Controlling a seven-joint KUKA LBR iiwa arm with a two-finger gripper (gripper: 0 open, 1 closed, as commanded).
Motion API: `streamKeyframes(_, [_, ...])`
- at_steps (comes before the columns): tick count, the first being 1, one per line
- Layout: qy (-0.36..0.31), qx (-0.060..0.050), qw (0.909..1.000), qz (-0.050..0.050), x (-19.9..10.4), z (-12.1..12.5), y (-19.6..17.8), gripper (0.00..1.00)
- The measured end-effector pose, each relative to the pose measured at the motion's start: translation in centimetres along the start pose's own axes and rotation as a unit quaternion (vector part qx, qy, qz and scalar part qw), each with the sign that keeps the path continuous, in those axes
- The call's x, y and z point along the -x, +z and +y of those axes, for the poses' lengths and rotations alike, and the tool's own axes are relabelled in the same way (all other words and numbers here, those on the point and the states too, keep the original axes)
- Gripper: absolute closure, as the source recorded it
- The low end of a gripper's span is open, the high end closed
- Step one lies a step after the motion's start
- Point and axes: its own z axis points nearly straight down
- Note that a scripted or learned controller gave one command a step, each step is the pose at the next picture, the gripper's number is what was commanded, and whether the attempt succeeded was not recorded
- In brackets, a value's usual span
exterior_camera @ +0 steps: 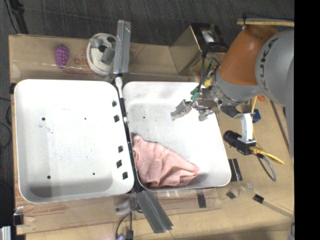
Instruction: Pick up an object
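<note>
The gripper [187, 109] hangs over the upper part of the right-hand shallow white plastic bin [150, 91], and its two metal fingers [179, 110] look spread, with nothing between them. Below it and a little to its left in the picture, well apart from the fingertips, lies the crumpled pink cloth [162, 165], bunched against the near corner of that bin and touching the dividing wall shared with the left-hand white bin [65, 89].

The cloth is the only thing within reach, so it is the likely target. The risks come from its position. Tucked against two walls, it leaves little room for the fingers to straddle a fold, and a descent too near the rim could strike plastic. Soft fabric may also slip out if only a thin edge is pinched. A small purple bumpy object [61, 55] rests on the brown surface [150, 56] far up-left of the gripper, outside the bins.
</note>
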Motion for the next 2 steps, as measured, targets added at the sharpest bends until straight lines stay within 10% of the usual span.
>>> streamKeyframes(2, [-0.154, 0.001, 0.9881, 0.0, -3.5, -5.5, 14.2, 0.0])
